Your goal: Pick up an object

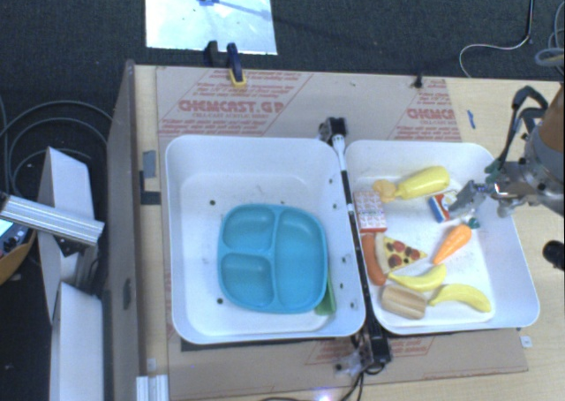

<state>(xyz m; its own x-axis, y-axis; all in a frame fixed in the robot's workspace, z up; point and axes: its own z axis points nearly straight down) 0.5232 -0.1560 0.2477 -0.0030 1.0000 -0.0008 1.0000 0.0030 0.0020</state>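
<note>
The right bin [515, 277] holds several toy foods: a yellow squash [422, 182], an orange carrot [452, 245], a pizza slice [399, 253], two bananas [463, 297], a bread roll [403, 303], a red sausage [372, 260], a small red and blue box [439, 207] and a pink checkered piece [369, 211]. My gripper [466, 198] reaches in from the right, over the bin's upper right part. It sits just above the carrot's green top and right of the small box. I see nothing held in it.
The left bin [190, 214] carries a blue divided plate [269, 258] with a green item [328, 295] tucked at its right edge. A black divider [346, 205] runs between the bins. Cardboard [265, 99] lies under both.
</note>
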